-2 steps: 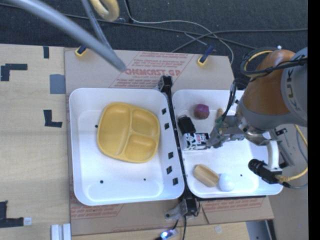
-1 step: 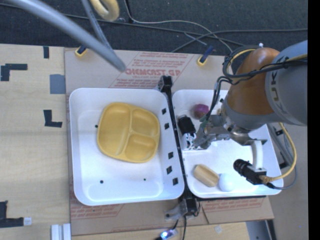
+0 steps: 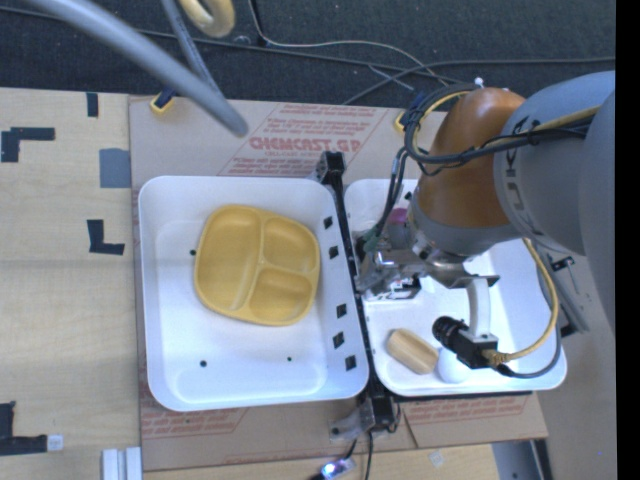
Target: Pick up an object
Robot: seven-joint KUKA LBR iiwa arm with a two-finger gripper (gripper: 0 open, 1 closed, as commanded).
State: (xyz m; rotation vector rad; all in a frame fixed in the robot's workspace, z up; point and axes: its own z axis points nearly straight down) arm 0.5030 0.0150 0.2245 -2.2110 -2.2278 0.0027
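Claw (image 3: 388,274): low in the right bin (image 3: 480,386), close by its inner wall; whether released or clenched cannot be told
Tan cylinder (image 3: 412,350): on its side on the same bin's floor, near the claw toward the view's lower edge, apart from it
Yellow divided plate (image 3: 258,264): flat in the left bin (image 3: 165,298), across the dividing walls from the claw
Both bins: on the table (image 3: 60,298)

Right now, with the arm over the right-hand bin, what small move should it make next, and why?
Probably slide toward the near edge of the right bin until it is above the tan block. The gripper seems to sit by the wall between the bins, and the tan block lies apart from it, lower in the picture.
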